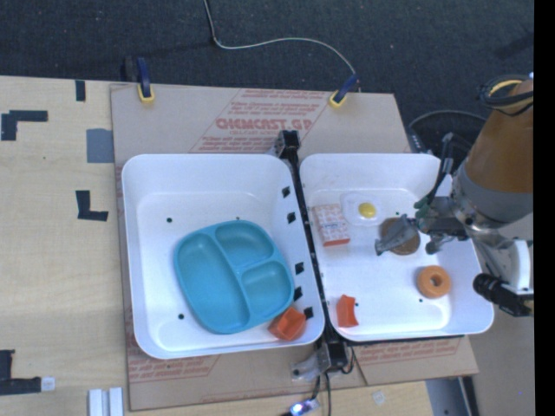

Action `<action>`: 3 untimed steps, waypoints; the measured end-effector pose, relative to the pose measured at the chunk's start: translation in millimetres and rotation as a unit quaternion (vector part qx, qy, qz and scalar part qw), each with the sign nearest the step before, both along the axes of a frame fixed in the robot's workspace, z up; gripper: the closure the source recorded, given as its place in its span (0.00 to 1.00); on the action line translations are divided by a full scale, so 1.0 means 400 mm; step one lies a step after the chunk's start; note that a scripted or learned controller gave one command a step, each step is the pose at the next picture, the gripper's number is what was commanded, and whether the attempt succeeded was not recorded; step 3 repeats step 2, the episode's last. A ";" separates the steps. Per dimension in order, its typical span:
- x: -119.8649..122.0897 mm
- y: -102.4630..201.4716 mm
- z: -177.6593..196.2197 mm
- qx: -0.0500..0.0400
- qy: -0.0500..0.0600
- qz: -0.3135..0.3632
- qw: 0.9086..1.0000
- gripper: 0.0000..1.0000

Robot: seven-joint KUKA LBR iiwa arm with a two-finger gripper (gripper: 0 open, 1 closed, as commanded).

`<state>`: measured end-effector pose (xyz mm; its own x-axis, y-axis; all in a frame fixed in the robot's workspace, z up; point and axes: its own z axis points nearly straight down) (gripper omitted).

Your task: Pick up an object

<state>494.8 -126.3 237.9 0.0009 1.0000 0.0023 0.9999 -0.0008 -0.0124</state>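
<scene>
The right bin holds several small things. A pink and white packet lies near the divider. Beside it is a pale fried-egg piece with a yellow yolk. An orange donut lies toward the right, and a small red-orange block sits at the front left. My gripper reaches in from the right and hovers low over the bin's middle, right over a brownish round object that it partly hides. I cannot tell whether it touches that object.
The left bin holds a blue divided plate and an orange lump at its front right corner. A black divider runs between the bins. The grey and orange arm stands over the right bin's right edge.
</scene>
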 end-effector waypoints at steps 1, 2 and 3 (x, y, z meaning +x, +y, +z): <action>0.005 0.000 0.009 -0.001 -0.004 0.001 1.000 0.00; -0.009 -0.010 -0.152 0.000 -0.001 0.000 1.000 0.00; -0.009 -0.010 -0.152 0.000 -0.001 0.000 1.000 0.00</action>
